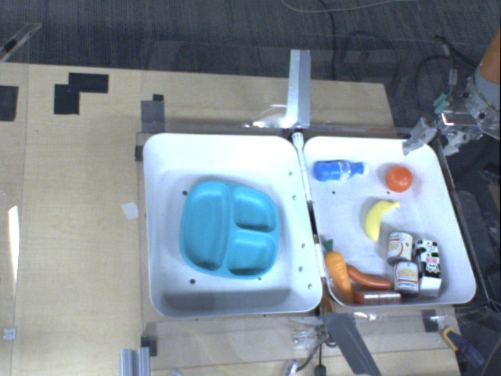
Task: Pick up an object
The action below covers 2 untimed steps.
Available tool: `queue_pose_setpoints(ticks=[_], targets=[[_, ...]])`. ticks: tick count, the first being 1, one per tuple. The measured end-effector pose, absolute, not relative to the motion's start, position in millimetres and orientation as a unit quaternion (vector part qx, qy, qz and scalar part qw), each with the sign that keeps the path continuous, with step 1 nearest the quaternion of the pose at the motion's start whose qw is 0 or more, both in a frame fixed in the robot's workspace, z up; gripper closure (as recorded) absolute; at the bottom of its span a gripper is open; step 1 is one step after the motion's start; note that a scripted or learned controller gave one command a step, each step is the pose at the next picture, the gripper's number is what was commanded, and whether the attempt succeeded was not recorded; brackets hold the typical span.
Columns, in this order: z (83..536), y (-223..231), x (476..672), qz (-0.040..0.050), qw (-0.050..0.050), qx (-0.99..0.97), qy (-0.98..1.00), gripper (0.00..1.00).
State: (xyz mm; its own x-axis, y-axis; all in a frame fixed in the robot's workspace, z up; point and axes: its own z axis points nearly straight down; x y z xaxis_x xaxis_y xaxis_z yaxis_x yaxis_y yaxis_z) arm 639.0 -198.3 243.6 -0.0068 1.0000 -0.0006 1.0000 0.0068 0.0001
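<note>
Tool [427, 135] parked at upper right of frame, over the top right corner of the right bin [462, 233]; jaw state not resolvable at this size, cannot tell. No object between fingers.

Candidate objects all in right bin, below and left of tool. Nearest: orange ball [399, 178], just down-left. Then blue bottle [338, 170], long axis left-right, near bin's top edge. Banana [377, 217] mid-bin, axis near vertical. Carrot [338, 271] and small cans [409, 261] crowded at lower edge.

Judgement: short move down-left reaches ball first.

A blue divided tray [229, 229] lies in the left bin [160, 288]; toy foods fill the right bin [458, 276].
</note>
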Motion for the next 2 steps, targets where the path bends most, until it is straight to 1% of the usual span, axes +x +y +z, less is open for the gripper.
queue_pose_setpoints(ticks=[1, 2], targets=[[95.4, -178.4, 597.9, 0.0011, 0.001, 0.679, 0.734, 0.0], [116.2, -184.2, 565.7, 0.0007, 0.001, 0.586, 0.81, 0.0]])
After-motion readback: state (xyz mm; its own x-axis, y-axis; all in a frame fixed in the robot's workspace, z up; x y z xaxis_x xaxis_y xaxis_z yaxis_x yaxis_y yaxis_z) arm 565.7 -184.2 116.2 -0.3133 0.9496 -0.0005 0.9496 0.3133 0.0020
